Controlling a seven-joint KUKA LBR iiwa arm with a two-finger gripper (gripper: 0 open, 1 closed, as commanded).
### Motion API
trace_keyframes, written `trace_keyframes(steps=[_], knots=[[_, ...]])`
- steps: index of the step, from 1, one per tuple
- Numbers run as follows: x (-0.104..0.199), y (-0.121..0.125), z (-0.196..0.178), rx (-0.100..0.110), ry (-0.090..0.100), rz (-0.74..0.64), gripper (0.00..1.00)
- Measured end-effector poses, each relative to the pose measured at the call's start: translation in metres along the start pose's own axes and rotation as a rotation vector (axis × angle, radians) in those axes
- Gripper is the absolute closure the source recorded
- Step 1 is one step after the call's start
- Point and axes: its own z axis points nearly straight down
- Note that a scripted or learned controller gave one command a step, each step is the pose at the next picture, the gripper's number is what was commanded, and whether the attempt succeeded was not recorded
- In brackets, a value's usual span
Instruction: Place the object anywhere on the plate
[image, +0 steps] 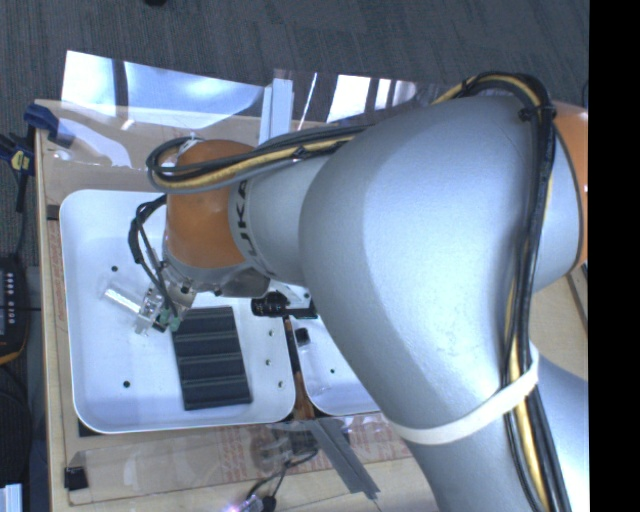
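A robotics lab: a big grey arm with bundled cables reaches over white bins on a bench.

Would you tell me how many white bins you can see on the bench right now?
2. The left bin lies largely in view, bearing a dark ribbed block. The right bin shows just a corner beneath the arm, which may hide other things.

The big grey arm with its orange band reaches over the left white bin. Its pincer hangs low by a dark ridged block lying in that bin.
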Motion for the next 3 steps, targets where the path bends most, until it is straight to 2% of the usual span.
trace_keyframes(steps=[1,2,3], knots=[[0.014,-0.053,-0.001,-0.002,-0.002,-0.409,1.0],[0.083,-0.002,-0.008,0.004,-0.001,-0.854,1.0],[0.048,-0.009,0.0,0.0,-0.003,-1.493,1.0]])
